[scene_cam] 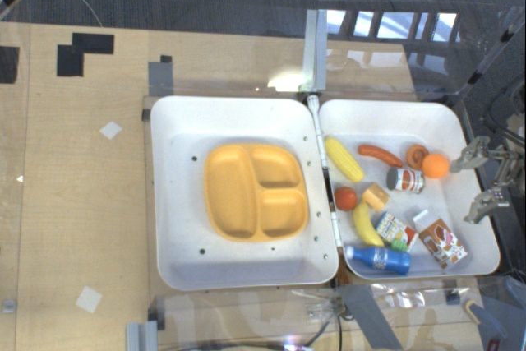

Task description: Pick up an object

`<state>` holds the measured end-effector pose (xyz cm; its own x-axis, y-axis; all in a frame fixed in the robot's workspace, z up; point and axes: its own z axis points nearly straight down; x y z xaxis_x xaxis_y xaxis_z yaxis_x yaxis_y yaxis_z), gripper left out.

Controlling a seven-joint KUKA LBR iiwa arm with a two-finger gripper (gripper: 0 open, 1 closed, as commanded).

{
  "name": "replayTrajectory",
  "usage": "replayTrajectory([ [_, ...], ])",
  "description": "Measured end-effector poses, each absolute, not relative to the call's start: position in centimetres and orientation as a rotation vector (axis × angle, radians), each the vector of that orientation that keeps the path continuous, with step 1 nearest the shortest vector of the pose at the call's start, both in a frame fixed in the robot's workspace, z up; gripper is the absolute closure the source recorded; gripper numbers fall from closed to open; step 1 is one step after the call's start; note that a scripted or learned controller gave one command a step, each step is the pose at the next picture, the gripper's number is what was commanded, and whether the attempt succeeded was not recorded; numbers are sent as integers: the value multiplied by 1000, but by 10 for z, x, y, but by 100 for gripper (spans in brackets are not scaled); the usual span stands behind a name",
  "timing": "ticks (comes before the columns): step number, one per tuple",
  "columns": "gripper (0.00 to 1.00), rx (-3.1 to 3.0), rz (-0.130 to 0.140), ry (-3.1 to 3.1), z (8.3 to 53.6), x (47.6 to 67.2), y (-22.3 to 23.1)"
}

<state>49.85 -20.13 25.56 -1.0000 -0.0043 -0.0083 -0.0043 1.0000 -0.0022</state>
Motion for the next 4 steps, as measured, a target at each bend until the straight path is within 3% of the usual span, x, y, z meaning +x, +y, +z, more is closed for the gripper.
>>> replayTrajectory([
  [1,0,118,6,3143,146,572,-187],
  [2,0,789,-1,3023,256,598,-205],
  [3,0,1238,1,2887,123,621,-175],
  [4,0,1880,6,2507,87,655,-149],
])
